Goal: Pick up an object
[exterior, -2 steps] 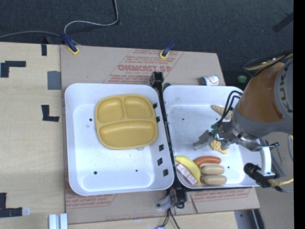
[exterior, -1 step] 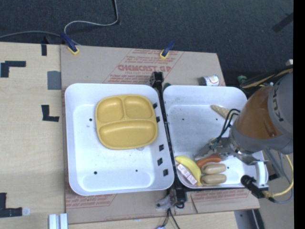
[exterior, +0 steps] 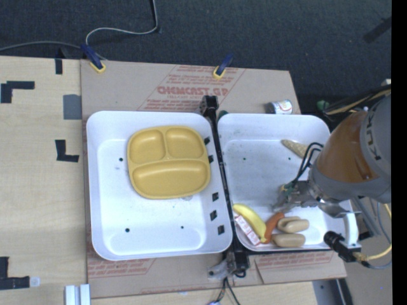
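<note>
Wood bench [exterior: 38, 221] w/ cardboard sheet [exterior: 184, 84], 2 white bins [exterior: 102, 189] side by side, 2 clamps [exterior: 95, 61] at cardboard's far edge

Tray [exterior: 169, 161] in left bin [exterior: 105, 189]; banana [exterior: 250, 220] right

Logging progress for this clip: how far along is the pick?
Done: the gripper is low inside the right bin, just above the banana, the orange piece and two tan pieces. In hand: nothing visibly between its fingers. Left: grasp and lift. The yellow tray lies in the left bin.
</note>
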Controlling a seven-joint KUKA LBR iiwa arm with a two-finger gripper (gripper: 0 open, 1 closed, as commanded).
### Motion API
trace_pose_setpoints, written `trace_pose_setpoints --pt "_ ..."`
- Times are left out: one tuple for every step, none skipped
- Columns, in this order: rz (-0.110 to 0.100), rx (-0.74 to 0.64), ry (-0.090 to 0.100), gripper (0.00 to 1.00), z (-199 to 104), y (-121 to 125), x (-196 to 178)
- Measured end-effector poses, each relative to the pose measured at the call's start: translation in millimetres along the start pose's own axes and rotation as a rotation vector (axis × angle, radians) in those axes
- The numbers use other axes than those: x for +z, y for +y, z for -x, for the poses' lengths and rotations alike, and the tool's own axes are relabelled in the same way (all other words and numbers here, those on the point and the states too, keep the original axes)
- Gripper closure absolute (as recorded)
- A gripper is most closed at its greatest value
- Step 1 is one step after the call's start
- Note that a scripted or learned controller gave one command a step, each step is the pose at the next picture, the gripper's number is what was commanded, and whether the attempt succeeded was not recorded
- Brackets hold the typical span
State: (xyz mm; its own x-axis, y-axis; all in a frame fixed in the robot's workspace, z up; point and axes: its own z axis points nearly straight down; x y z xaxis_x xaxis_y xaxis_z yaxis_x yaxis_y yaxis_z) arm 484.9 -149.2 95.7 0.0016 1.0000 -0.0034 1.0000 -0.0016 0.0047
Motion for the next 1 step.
trace_pose_setpoints --pt "0.0 0.0 0.0 0.0 0.0 -0.1 0.1"
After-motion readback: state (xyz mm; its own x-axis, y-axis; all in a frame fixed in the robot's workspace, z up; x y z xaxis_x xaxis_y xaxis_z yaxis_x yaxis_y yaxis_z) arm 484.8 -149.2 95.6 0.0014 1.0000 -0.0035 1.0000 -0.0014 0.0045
